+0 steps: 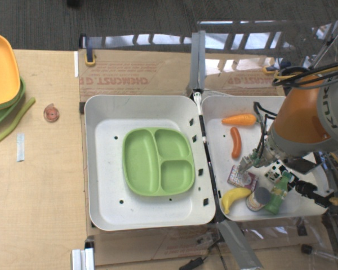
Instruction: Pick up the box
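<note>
Hand (pixel 252 163) low in right bin (pixel 214 151), box (pixel 240 176) just beneath-left, touching; grip state unclear.

The arm (pixel 304 117) hides part of the right bin (pixel 214 151).

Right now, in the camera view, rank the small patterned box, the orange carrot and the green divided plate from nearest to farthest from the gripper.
1. Small patterned box, right bin, just beside the gripper.
2. Orange carrot, same bin's far end.
3. Green divided plate, left bin's middle.
</note>
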`<state>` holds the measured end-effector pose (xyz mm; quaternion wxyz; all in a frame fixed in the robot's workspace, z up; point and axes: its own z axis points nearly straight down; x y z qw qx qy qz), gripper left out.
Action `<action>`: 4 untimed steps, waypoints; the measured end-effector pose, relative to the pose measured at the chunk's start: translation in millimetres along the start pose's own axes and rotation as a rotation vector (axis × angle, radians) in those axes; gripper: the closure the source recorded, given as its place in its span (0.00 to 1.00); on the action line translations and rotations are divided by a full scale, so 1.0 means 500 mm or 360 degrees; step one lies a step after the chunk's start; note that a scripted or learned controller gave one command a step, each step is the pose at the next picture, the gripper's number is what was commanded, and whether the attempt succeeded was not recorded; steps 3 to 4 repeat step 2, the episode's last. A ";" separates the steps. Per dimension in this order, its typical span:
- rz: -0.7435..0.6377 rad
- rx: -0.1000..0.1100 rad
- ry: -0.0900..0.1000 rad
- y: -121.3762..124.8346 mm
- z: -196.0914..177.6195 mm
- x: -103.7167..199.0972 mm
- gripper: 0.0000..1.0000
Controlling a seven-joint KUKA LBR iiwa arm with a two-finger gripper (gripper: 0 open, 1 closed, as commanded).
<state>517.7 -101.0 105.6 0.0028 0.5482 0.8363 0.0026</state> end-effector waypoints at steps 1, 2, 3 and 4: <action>0.0000 0.0000 0.0000 0.000 0.000 0.000 0.00; 0.0050 -0.0007 -0.0004 -0.042 0.017 0.005 0.00; 0.0050 -0.0007 -0.0004 -0.042 0.017 0.005 0.00; 0.0050 -0.0007 -0.0004 -0.042 0.017 0.005 0.00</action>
